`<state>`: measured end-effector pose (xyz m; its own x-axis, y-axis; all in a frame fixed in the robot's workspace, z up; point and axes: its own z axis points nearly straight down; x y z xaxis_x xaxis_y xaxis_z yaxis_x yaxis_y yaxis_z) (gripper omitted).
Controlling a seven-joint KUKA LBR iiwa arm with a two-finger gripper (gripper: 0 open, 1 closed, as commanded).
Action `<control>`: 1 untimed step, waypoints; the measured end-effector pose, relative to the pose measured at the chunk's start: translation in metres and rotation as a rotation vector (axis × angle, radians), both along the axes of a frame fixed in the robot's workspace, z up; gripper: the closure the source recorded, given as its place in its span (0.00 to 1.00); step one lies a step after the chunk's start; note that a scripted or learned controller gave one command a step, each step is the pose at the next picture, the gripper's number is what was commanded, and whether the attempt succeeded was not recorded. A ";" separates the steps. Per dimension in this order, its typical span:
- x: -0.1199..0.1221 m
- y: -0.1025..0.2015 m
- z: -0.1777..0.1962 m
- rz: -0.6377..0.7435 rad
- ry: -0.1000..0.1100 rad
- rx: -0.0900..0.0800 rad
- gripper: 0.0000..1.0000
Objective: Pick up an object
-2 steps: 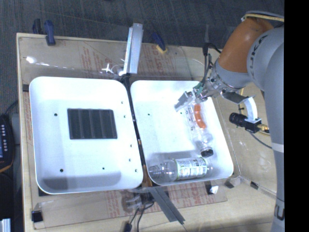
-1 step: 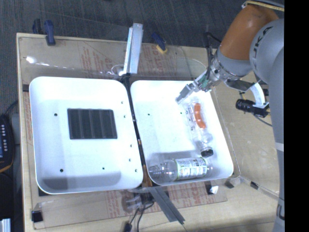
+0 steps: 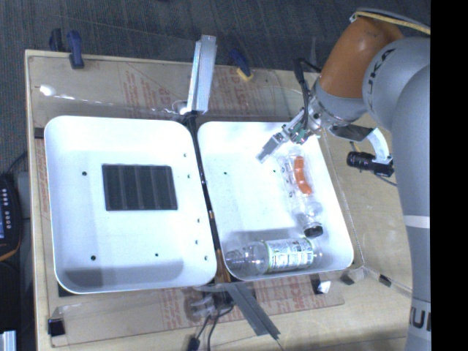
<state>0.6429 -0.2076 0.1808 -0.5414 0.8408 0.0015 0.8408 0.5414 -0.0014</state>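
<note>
The gripper (image 3: 281, 139) is seen with fingers spread, nothing held, above the orange-labelled bottle (image 3: 300, 185); descent should be centred across its body before closing.

A grey robot arm (image 3: 409, 159) enters from the right side of the view, bending at an orange band (image 3: 351, 57) above its wrist. Its wrist angles down and to the left, ending in a small two-finger gripper (image 3: 272, 148) pointing the same way.
</note>
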 end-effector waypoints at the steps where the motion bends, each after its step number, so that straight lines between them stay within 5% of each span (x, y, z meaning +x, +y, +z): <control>1: -0.014 -0.001 0.012 0.024 0.001 0.000 0.00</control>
